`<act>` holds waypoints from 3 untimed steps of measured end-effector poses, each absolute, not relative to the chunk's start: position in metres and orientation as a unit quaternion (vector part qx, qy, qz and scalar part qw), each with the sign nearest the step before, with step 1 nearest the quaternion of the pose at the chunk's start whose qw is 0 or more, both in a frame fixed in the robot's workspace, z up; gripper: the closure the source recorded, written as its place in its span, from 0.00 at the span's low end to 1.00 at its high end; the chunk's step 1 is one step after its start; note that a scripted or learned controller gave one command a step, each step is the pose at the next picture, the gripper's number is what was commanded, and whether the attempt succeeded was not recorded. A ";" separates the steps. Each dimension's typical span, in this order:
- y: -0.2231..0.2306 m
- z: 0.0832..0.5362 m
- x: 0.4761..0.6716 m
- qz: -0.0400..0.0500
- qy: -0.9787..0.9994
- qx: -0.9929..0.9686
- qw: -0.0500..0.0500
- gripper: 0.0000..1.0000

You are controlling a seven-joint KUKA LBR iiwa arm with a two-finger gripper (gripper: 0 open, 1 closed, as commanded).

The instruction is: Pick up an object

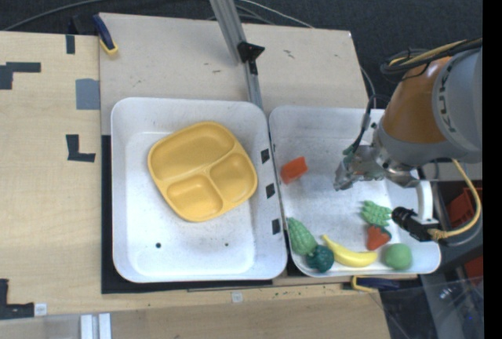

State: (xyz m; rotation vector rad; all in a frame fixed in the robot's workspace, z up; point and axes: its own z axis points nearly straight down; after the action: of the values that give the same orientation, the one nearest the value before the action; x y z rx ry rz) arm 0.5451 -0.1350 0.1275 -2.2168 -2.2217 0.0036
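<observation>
My gripper hangs over the middle right of the right bin, above bare bin floor. An orange-red block lies to its left, apart from it. Along the bin's near edge lie a green cone-shaped piece, a dark teal ball, a yellow banana, a red strawberry, a light green leafy piece and a green round fruit. Nothing shows between the gripper's tips.
The left bin holds a yellow divided plate, tilted. A grey metal pole slants from the top down to the seam between the bins. The arm's grey and orange body covers the right bin's right side.
</observation>
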 end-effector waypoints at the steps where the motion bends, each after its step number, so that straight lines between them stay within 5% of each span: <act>1: -0.134 0.170 0.548 -0.001 -0.708 -0.707 -0.001 1.00; 3: -0.142 0.273 0.551 -0.001 -0.708 -0.706 -0.002 1.00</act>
State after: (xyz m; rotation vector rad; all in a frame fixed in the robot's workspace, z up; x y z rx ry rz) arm 0.5511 -0.1415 0.2734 -2.2220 -2.2259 -0.0032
